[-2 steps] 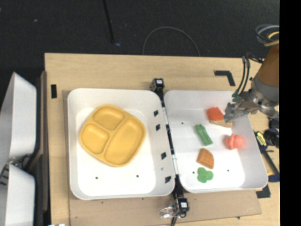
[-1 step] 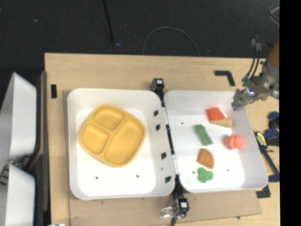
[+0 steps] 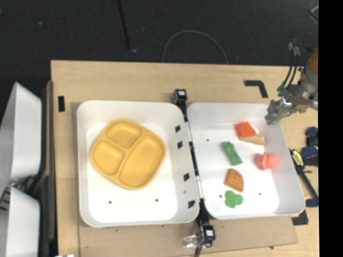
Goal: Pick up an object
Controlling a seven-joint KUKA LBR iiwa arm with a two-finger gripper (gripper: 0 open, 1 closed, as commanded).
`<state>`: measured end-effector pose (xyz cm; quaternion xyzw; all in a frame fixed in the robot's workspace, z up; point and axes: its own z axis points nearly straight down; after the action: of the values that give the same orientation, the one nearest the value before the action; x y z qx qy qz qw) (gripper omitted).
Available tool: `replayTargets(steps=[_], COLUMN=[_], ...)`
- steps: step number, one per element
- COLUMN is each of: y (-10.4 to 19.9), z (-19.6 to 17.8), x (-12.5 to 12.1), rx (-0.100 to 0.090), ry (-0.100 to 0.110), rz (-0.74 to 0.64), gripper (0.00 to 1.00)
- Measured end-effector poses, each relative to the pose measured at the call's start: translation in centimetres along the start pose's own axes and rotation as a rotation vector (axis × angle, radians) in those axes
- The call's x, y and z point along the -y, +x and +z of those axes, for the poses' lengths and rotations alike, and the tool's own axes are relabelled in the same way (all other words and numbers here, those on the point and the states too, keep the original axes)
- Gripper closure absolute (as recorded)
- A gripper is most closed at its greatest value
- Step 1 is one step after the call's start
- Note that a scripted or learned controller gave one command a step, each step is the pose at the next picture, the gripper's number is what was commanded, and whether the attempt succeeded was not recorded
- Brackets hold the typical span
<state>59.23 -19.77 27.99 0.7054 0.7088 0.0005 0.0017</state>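
The right bin (image 3: 214, 116) holds several small toy foods: a red wedge on a tan slice (image 3: 247, 131), a green stick (image 3: 232, 153), a pink lump (image 3: 267, 161), an orange waffle piece (image 3: 234, 180) and a green clover shape (image 3: 232, 199). My gripper (image 3: 276, 111) hangs over the bin's far right corner, up and to the right of the red wedge. It touches none of the pieces. Nothing shows between its fingers.
The left bin (image 3: 96, 208) carries a yellow three-part plate (image 3: 128, 153). A black divider with clips (image 3: 188, 159) runs between the bins. Blue and yellow clamps (image 3: 304, 154) sit by the right bin's right edge. White boxes (image 3: 21, 143) stand at far left.
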Motion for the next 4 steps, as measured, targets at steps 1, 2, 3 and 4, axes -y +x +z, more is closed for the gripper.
replayTargets(steps=[1, 2, 3, 4], y=[5.2, 10.4, 15.6, 21.6], z=[1.5, 1.4, 2.9, 2.4], x=[-0.3, -1.8, -2.4, -2.6], rx=[-0.002, -0.001, -0.001, -0.002], ry=[0.002, 0.0, 0.003, 0.001], rz=[-0.001, -0.002, -0.001, -0.003], gripper=[1.0, 1.0, 1.0, 1.0])
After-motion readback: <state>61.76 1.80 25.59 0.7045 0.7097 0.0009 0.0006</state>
